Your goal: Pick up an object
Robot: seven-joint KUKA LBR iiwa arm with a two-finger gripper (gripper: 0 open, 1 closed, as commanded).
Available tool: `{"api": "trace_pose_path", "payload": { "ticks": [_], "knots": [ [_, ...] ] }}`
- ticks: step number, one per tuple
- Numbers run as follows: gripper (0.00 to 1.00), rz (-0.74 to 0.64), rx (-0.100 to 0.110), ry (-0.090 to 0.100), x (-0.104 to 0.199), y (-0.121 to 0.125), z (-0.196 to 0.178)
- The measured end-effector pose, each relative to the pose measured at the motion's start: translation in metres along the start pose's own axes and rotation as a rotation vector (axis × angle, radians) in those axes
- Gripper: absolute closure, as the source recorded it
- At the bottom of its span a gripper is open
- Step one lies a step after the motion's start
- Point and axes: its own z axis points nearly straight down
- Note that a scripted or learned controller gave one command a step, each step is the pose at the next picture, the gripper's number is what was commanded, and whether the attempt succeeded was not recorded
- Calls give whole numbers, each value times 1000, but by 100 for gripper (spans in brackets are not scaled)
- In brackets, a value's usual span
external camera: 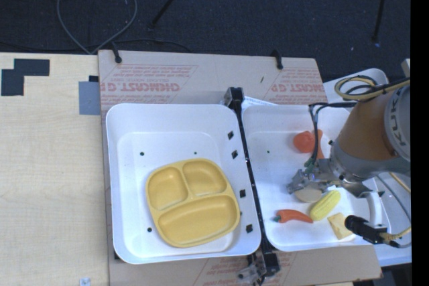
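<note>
The pincer (pixel 303 182) sits low in the right bin (pixel 281 238) over a pale round object (pixel 309 195), beside the corn (pixel 325 204) and carrot (pixel 293 216), its grip state impossible to tell

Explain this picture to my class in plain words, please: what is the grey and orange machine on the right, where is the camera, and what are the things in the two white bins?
The camera is fixed above a bench, looking down at a slant. The grey and orange machine is a robot arm reaching in from the right; its job is to pick up an object. At its end is a gripper, a two-finger metal claw, low inside the right bin. Its tip is too small and dark to tell whether it holds anything.

The left bin holds a yellow divided plate. The right bin holds toy food: a red-orange round piece, a pale roundish piece right by the gripper, a yellow corn cob, an orange carrot and a pale yellow chunk.
</note>
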Motion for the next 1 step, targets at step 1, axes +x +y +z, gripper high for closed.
{"api": "trace_pose_path", "payload": {
  "ticks": [1],
  "knots": [
    [100, -1, -5, -2, -2, -5, -43]
  ]
}}
